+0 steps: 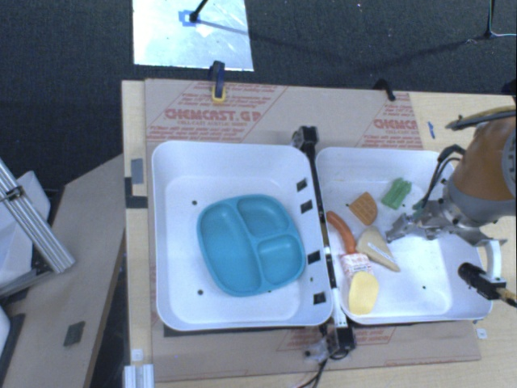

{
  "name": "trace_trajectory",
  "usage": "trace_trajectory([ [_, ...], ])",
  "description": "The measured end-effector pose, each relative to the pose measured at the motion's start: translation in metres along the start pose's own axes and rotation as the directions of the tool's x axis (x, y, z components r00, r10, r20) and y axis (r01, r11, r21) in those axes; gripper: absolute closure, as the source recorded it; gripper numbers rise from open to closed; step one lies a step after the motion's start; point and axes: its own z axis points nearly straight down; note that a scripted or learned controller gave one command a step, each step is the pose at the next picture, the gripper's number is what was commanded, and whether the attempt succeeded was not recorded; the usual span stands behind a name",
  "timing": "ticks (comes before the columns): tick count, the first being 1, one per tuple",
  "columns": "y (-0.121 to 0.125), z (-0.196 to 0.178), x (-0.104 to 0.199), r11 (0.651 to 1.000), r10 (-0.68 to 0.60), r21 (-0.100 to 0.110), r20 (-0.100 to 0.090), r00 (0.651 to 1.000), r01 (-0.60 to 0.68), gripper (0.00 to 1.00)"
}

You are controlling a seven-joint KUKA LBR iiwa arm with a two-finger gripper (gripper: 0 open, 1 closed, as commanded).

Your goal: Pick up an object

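Looks like a robotics lab. To the pincer's (pixel 401 231) left, two shallow white plastic bins (pixel 174 217) clamped side by side on a printed cardboard sheet (pixel 242 111) over a pale wooden bench (pixel 133 120). Further left, bare aluminium framing (pixel 32 225); beyond, dark carpet (pixel 65 55).

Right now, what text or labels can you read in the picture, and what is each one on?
"CHEMCAST GP": red print on the brown sheet behind the left bin.
"CHEMCAST": same red print, slanted, on the sheet behind the right bin, partly readable.
Small packet in the right bin: red markings, too small to read.
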Motion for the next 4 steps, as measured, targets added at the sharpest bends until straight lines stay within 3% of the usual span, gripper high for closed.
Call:
trace_trajectory([
  [1,0.001,-0.012,-0.001,1.0,0.0,-0.004,0.002,1.0,0.0,1.0],
  [4,0.01,-0.167,-0.009,1.0,-0.004,-0.006,0.002,1.0,0.004,1.0],
])
